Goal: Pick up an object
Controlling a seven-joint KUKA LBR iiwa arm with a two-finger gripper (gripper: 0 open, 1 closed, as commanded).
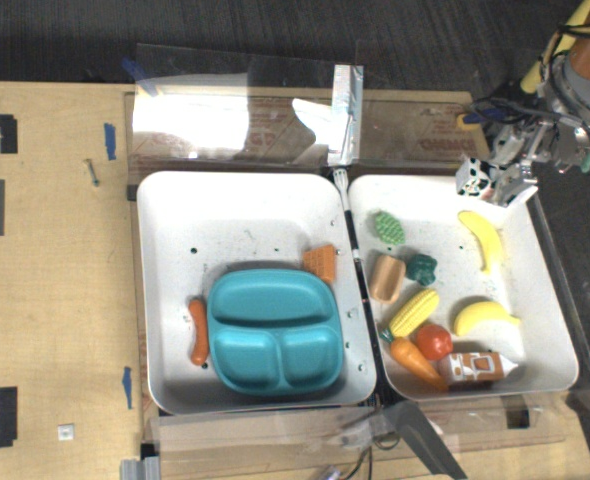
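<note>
Wooden surface (55, 298), pale and flat, carries two shallow white bins side by side under a slanted overhead camera. At the upper right, the grey arm comes in over the far corner of the right-hand bin (550, 298), and its pincer (510, 180) hangs just above that corner.

A small black-and-white toy (471, 177), perhaps a cow, sits just beside the pincer on its left, close enough that touch cannot be ruled out. It does not appear to sit between the fingers, so no hold is claimed. Whether the pincer is wide or narrow cannot be told; its tip is a blur of metal and white plastic.

Nearest below the pincer lies a yellow banana (483, 238), its long axis running down and slightly right. A green ridged piece (389, 228) lies lower left of the pincer. Well below are an ear of corn (414, 311), a tomato (434, 341), a carrot (413, 361), a lemon-like fruit (483, 317) and a small carton (475, 366).

Far to the pincer's lower left, the other bin (165, 268) holds a teal divided tray (275, 330), an orange piece (320, 263) and a sausage (199, 333).

The arm's upper part is cut off by the picture's edge.
</note>
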